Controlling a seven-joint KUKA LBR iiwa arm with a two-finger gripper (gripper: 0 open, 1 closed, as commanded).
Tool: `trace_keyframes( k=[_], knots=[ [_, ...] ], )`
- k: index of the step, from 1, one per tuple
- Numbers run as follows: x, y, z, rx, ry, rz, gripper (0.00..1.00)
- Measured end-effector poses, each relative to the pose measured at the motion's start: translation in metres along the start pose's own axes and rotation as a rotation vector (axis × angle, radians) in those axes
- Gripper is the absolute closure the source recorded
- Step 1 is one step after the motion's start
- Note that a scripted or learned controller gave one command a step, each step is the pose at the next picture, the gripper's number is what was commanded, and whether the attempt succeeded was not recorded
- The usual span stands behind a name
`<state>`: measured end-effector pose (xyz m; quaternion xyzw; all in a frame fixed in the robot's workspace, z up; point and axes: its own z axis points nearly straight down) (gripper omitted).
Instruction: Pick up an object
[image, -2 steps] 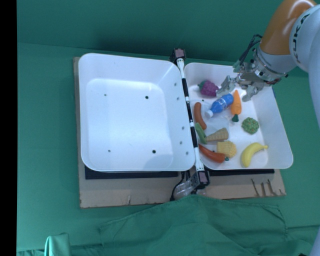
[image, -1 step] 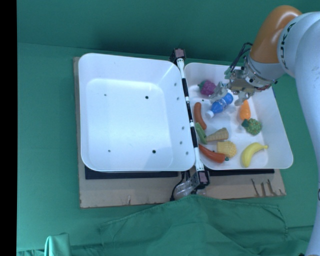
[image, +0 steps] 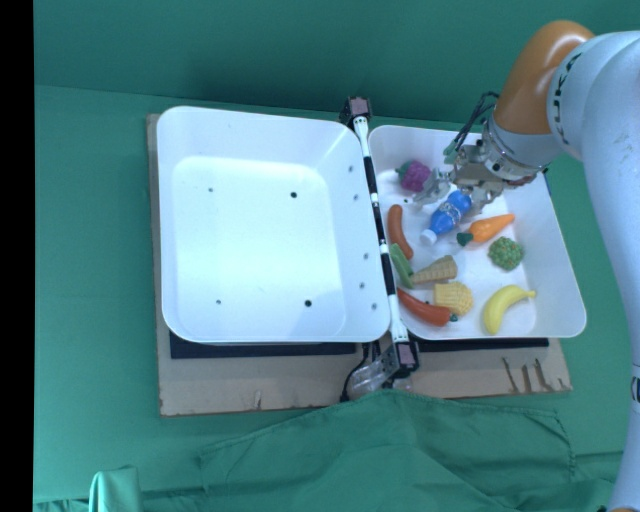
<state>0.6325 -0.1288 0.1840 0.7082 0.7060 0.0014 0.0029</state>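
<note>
Where the desk (image: 90, 300) is lying closest to the camera, a rumpled green cloth (image: 400, 455) is spilling over the front edge of a cardboard sheet (image: 250, 395). Beyond it two white bins are sitting side by side. The left bin (image: 200, 130) is showing only a few dark dots on its floor. The right bin (image: 560, 290) is holding toy foods: a yellow banana (image: 505, 307) is lying nearest the front, with a corn cob (image: 453, 297) and a red chilli (image: 424, 309) to its left. Behind these an ice-cream cone (image: 437, 269), a green pod (image: 401, 266) and a sausage (image: 400, 231) are lying near the divider, and a head of broccoli (image: 506, 253) is sitting nearer the right wall. Farther back a carrot (image: 485, 229) is lying just beside a blue bottle (image: 446, 216). At the far end the gripper (image: 470, 185) is hanging just over the bottle's upper end, beside a purple bunch of grapes (image: 414, 176). Whether the jaws are apart or together cannot be told.
</note>
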Motion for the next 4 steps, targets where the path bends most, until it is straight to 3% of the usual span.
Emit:
trace_keyframes(
  k=[1, 2, 4],
  knots=[
    [-0.001, 0.003, -0.016, -0.014, -0.004, 0.002, 1.0],
    [-0.012, 0.005, -0.067, -0.004, -0.002, 0.0, 1.0],
    [-0.01, 0.0, -0.164, -0.005, -0.001, 0.0, 1.0]
  ],
)
